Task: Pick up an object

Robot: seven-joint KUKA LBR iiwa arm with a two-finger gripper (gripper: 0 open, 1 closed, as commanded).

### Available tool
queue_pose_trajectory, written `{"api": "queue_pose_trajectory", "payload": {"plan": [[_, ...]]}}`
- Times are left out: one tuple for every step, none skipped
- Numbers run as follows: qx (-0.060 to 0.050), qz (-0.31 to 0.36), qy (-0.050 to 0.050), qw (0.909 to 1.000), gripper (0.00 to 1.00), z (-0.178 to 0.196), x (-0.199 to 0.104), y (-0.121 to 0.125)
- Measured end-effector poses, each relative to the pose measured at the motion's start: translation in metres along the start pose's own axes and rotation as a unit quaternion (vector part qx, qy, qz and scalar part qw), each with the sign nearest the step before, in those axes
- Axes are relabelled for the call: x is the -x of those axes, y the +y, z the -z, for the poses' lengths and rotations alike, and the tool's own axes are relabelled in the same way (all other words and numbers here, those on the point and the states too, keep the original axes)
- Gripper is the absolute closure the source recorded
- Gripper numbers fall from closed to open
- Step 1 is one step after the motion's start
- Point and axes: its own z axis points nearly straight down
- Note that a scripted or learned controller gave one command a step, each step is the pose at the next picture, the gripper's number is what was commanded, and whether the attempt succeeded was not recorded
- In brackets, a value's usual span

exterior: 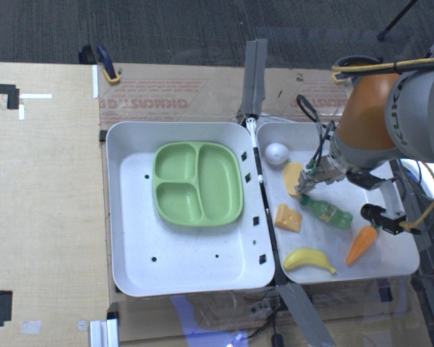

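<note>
Gripper [304, 183] at centre right of the frame, lowered in the right bin [398, 266] onto a yellow piece [293, 176] beside the green bottle [327, 212]; finger state cannot be told.

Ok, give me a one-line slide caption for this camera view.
Gripper lowered into the right bin at a yellow piece, beside a green bottle, cheese wedge, banana, carrot and white ball.

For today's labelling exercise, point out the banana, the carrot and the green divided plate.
banana [308, 260]: camera view, middle of its curved body.
carrot [361, 245]: camera view, middle of its orange body.
green divided plate [198, 183]: camera view, central divider ridge.
</note>
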Motion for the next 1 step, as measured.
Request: {"api": "queue_pose_trajectory", "payload": {"plan": [[0.000,0.029,-0.001,0.9996,1.00,0.0967,0.0254,-0.0051]]}}
